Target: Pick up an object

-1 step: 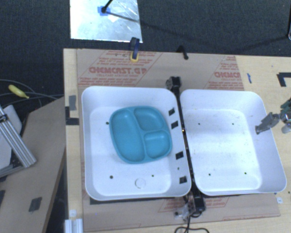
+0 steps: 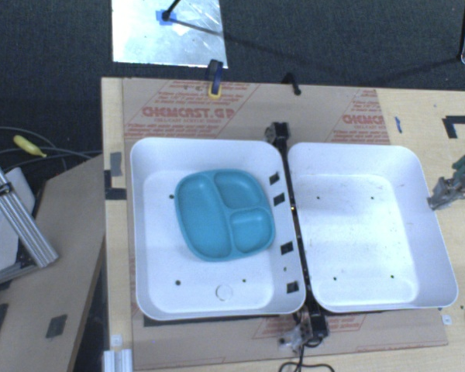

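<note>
My gripper is at the view's right edge, a small grey metal shape just outside the right rim of the right bin. It is small and partly cut off by the frame there, so I cannot tell whether it is open or closed. Nothing shows in its grasp.

The thing to pick is the blue plate. It is well apart from my gripper, on the far side of the whole right bin and of the seam between the bins. It lies flat on the floor of the left bin, about in the middle. It has three compartments. The long one is on the side farthest from my gripper, and the two smaller ones are on the side nearer to it. The plate touches none of the bin's walls.

Nearer the camera than the plate there is a faint pale ring on the left bin's floor. It may be a small object or only a mark in the plastic.

A row of black clips runs along the seam where the two bins meet, between my gripper and the plate. Both bins rest on a brown board with red lettering. At the board's far edge is a yellow-handled clamp, and beyond that a shiny sheet lies on the dark floor.
</note>
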Motion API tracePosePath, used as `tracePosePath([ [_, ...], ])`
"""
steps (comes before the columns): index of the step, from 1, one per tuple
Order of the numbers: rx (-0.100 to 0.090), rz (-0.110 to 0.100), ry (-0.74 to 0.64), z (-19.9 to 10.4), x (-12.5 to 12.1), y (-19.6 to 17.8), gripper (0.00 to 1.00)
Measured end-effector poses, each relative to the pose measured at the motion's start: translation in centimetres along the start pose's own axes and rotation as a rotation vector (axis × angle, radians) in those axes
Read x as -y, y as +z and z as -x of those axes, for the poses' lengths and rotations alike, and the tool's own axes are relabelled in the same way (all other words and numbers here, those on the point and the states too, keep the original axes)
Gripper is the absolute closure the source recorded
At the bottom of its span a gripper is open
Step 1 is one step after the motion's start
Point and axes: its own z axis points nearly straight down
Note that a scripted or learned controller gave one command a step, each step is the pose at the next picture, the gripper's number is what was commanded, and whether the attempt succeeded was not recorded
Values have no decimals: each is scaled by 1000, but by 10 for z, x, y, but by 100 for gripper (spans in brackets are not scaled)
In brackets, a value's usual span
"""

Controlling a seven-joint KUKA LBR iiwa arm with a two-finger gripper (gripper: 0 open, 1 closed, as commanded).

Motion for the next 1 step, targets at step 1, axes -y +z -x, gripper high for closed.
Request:
tracePosePath([
  [1,0,6,-2,-51,19,-98,100],
])
